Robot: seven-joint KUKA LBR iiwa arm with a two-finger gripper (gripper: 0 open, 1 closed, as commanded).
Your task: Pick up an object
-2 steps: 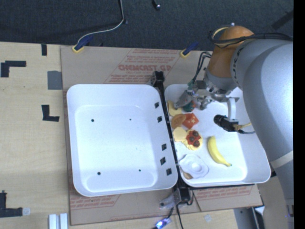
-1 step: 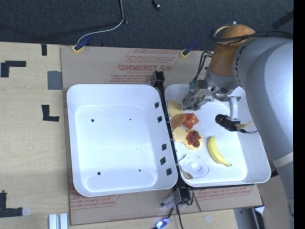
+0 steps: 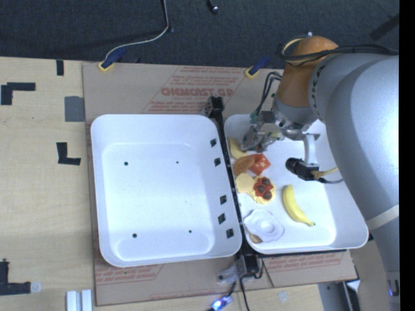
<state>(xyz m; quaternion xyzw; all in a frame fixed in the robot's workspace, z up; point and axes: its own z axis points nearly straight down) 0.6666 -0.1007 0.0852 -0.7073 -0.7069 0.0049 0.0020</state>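
Left bin open, right bin crowded

The shallow white left bin offers free passage; in the right white bin, toy foods, a yellow banana and the grey arm obstruct.

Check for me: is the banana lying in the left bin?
No, the banana lies in the right bin.

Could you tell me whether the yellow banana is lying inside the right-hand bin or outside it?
Inside. The yellow banana lies flat on the floor of the right white bin, within its rim.

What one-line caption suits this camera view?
KUKA arm's tool lowered over toy food beside a banana in the right bin.
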